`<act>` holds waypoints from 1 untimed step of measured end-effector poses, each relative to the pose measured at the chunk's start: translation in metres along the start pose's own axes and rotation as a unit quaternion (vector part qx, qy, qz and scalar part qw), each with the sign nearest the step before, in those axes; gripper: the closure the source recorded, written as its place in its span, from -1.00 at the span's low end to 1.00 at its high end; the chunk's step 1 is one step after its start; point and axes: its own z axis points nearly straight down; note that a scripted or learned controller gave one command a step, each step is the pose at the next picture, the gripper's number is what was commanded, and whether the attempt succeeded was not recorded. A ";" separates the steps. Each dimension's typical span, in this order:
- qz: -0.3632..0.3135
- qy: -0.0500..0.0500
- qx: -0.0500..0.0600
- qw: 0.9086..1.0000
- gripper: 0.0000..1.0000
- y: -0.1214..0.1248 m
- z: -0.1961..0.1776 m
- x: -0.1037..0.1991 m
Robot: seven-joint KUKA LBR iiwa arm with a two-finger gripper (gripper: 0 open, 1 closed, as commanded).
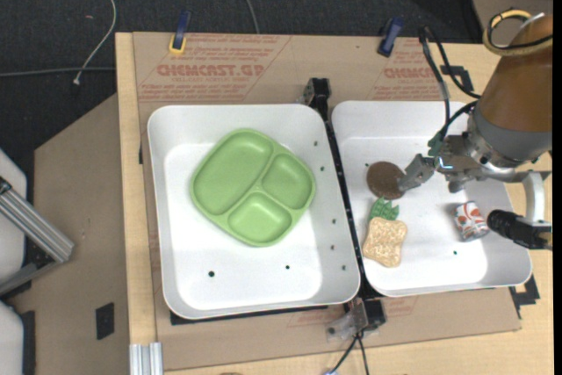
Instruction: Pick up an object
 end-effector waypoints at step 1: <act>0.000 0.000 -0.002 1.000 -1.00 0.001 -0.002 0.000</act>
